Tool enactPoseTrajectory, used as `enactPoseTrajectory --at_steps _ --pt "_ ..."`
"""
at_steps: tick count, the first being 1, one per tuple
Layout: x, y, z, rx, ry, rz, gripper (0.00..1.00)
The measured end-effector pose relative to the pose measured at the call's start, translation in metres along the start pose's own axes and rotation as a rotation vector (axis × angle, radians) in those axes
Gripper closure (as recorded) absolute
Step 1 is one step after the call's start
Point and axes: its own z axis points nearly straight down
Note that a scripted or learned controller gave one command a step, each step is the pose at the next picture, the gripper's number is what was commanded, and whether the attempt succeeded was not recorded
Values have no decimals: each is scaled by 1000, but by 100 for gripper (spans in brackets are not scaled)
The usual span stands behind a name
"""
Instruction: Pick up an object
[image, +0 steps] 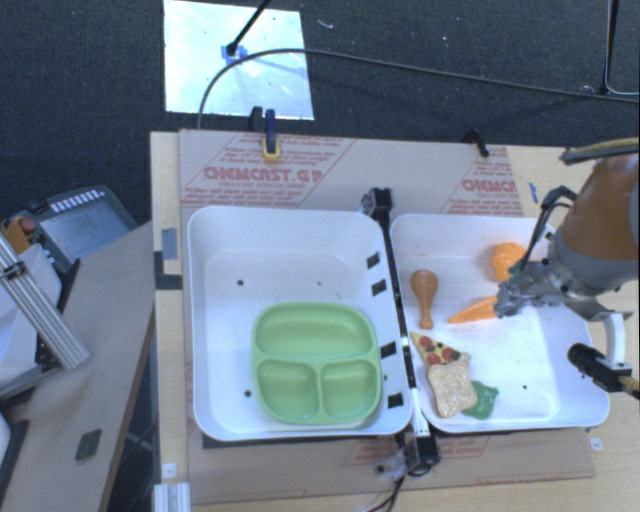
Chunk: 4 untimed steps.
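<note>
text: "CHEMCAST GP" in red | on: protective sheet (300, 165) under the bins | repeated at right

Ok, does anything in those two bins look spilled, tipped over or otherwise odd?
Nothing stands out. The green tray lies flat in the left bin; the toy foods lie scattered in the right bin, none spilled outside.

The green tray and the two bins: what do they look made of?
The green tray looks like moulded plastic, matte pale green, with smooth rounded compartment walls. The left bin and right bin seem thin white plastic, slightly glossy, with rounded corners.
</note>
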Motion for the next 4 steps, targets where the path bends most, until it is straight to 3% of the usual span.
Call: enactPoseTrajectory --at_steps 1,2,4 --pt "-6 -6 -51 1 0 2 100" --pt "-6 -5 -49 4 1 1 100" --pt "92 1 -46 4 3 -6 100"
